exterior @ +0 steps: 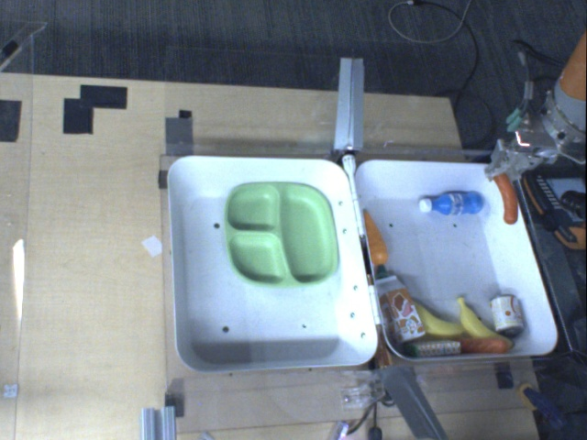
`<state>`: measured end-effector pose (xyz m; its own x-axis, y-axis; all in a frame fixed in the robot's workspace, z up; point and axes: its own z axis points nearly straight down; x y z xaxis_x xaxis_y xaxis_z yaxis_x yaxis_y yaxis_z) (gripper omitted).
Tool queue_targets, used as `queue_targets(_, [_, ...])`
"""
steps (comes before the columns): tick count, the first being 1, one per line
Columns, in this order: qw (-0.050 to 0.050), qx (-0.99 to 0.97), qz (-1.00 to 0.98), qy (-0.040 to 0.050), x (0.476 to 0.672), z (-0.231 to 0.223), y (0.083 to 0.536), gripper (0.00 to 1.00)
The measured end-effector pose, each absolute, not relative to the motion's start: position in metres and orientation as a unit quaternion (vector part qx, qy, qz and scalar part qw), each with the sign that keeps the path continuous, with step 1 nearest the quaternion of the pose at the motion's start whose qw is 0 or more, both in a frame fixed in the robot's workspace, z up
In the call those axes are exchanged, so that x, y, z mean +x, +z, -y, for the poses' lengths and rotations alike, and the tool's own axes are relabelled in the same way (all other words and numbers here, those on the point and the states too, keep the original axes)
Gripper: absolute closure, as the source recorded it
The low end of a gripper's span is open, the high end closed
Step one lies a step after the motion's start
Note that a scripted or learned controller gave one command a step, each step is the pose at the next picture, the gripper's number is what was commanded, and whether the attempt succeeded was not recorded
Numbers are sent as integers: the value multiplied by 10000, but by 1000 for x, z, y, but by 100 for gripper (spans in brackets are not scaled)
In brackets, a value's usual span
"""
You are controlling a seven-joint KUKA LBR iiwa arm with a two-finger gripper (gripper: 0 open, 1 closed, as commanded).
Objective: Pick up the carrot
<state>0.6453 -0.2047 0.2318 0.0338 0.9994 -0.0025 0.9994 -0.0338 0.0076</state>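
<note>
I see gripper (507, 168) clamped on slim orange carrot (508, 200), hanging above right white bin's (541, 291) far-right rim.

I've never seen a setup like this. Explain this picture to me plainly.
This is one camera fixed above a bench, looking down at a slant. A robot arm reaches in from the right; its gripper is its hand. Two white bins sit side by side. The left bin holds a green divided plate. The right bin holds a blue bottle, bananas, a small can and a carton. An orange carrot-like piece sits directly below the gripper; whether it is actually gripped, I cannot tell.
</note>
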Motion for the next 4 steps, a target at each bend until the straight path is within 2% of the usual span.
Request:
queue_targets(1, [118, 6530, -7573, 55, 652, 202, 122, 100])
queue_targets(2, [184, 6826, -7304, 109, 663, 203, 117, 100])
queue_targets(3, [26, 8056, -5924, 18, 630, 205, 240, 100])
queue_targets(4, [51, 8029, -5960, 28, 631, 204, 252, 100])
